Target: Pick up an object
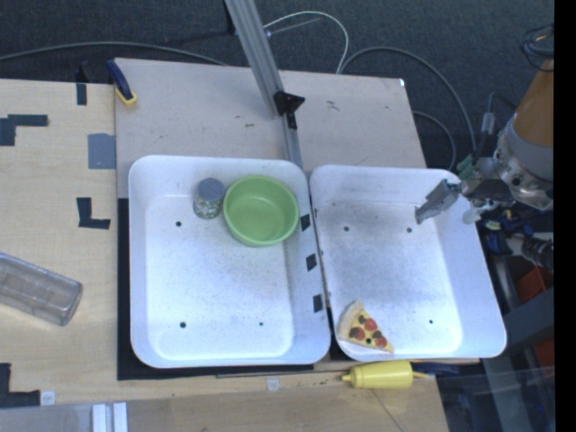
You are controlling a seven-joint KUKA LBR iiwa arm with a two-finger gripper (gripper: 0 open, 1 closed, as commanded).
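A toy pizza slice (364, 328) lies in the front left corner of the right bin (405, 268). In the left bin (216, 286), a green bowl (260, 209) sits at the back right with a small grey can (209, 197) just to its left. My gripper (435, 202) hangs over the back right part of the right bin, far from the pizza slice, and nothing shows between its fingers. The grey fingers point down and left.
A yellow mustard bottle (382, 374) lies on the bench in front of the right bin. A clear plastic container (36, 288) lies at the far left. A metal pole (261, 52) rises behind the bins. Cables run along the right side.
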